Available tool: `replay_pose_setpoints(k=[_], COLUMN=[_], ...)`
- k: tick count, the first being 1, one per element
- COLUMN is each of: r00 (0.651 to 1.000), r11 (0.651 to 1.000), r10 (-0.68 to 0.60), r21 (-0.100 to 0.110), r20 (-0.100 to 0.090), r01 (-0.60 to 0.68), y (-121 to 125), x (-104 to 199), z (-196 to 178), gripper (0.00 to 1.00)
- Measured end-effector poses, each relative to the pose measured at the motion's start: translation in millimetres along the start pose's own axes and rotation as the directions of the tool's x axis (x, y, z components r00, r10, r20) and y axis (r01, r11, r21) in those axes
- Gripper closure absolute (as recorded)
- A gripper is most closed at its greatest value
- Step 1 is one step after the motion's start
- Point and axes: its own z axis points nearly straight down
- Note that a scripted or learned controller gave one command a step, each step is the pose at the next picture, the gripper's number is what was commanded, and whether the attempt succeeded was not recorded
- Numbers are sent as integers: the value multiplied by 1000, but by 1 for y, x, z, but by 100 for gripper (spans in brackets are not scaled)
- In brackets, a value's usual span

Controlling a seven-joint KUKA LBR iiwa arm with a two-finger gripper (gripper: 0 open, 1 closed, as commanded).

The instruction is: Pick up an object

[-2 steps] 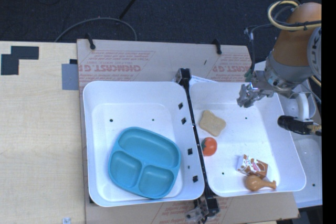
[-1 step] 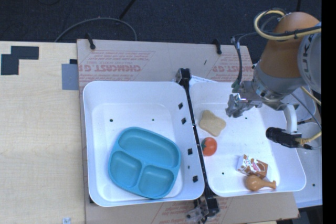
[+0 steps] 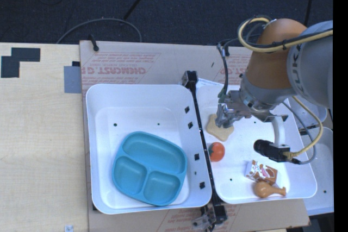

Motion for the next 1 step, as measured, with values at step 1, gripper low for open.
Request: replay_pose_setpoints(k=[1], r00=[1000], r11=[1000], r10=[-1], r21=[1], r20=[0], r01=[1], y=[-22], x=[39], z=[-6], gripper=[100])
